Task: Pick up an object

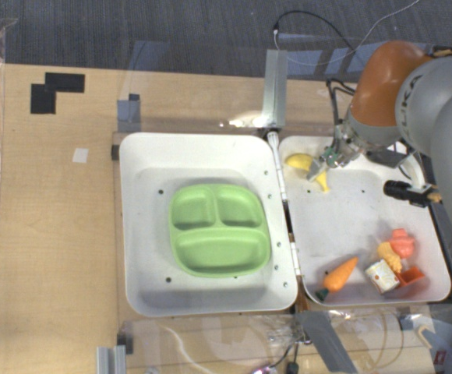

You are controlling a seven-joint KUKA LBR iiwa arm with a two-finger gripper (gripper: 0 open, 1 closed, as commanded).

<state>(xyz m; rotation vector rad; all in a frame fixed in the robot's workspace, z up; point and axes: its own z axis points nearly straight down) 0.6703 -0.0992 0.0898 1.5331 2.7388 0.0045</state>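
A yellow banana (298,162) lies in the far left corner of the right bin (358,209). My gripper (323,164) is low over the banana's right end and covers its middle, so a yellow tip pokes out below it. Whether it grips the banana is hidden from this angle. The grey arm with its orange band (386,84) comes in from the upper right. Near the right bin's front edge lie an orange carrot (340,274), a small carton (381,276), a pink and orange toy (400,245) and an orange piece (413,275).
The left bin (136,209) holds a green divided plate (219,229). A black part (405,192) of the arm's gear juts over the right bin's right side. A metal post (276,84) stands behind the divider between the bins. Cables loop behind the arm.
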